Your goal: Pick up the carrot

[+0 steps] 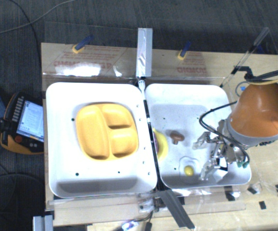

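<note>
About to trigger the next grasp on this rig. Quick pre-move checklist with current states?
1. Carrot located: cannot tell; nothing in the right bin reads clearly as a carrot.
2. Candidates in the right bin: small brown item, small yellow item, yellow piece at the left wall: ok.
3. Gripper over the right bin: ok.
4. Something held between the fingers: cannot tell.
5. Yellow divided tray lies in the left bin, away from the arm: ok.

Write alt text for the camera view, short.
A grey robot arm with an orange band reaches from the right into the right white bin, its gripper low near a small yellow item and a small brown item. The left white bin holds a yellow divided tray.
</note>
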{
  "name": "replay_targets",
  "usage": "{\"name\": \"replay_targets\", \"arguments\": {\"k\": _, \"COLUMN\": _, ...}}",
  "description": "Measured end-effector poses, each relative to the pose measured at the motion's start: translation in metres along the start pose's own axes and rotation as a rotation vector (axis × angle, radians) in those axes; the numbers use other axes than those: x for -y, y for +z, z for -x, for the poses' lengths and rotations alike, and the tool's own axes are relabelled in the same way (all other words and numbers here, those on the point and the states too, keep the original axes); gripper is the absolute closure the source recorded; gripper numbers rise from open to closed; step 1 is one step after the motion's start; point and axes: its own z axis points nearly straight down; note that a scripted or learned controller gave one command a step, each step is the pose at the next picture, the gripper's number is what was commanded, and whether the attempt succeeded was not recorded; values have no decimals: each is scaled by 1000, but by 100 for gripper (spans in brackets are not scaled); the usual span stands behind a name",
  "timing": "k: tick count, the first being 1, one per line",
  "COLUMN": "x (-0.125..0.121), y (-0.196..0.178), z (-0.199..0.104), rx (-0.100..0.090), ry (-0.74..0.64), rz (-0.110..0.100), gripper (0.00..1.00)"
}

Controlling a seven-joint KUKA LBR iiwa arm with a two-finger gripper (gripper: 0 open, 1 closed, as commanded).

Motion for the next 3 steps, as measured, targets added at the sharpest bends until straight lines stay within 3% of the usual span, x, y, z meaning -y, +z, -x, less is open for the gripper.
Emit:
{"name": "replay_targets", "arguments": {"k": 1, "x": -51, "y": 32, "z": 2, "rx": 7, "ry": -139, "rz": -5, "gripper": 0}}
{"name": "replay_targets", "arguments": {"k": 2, "x": 2, "y": -16, "z": 11, "rx": 1, "ry": 99, "rz": 1, "gripper": 0}}
{"name": "replay_targets", "arguments": {"k": 3, "x": -25, "y": 31, "z": 4, "rx": 10, "ry": -467, "rz": -5, "gripper": 0}}
